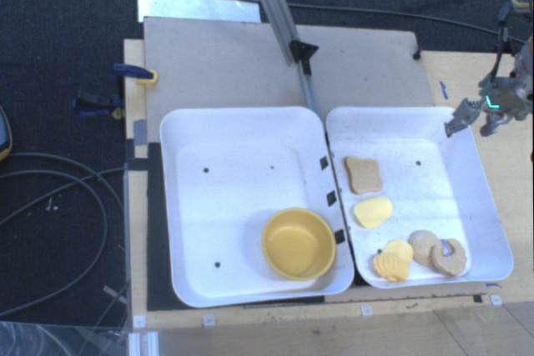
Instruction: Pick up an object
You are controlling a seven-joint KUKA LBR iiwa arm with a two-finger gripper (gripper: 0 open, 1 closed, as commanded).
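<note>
Your claw hung at the far right of the view, over the upper right corner of the right bin, with nothing between its fingers. The fingers looked spread, one dark tip pointing down-left over the bin's rim and the other just to its right.

Below and to the left of the claw, inside that bin, lay a slice of toast, and just under that a pale yellow lump. Further down from the claw, near the bin's lower edge, you had a yellow waffle-like piece touching a round tan biscuit, and beside that a tan ring-shaped piece. All of them sat well apart from the claw.

Far to the claw's lower left, in the left bin, stood a yellow bowl, upright, close to the divide between the two bins. Both bins rested on the desk.
</note>
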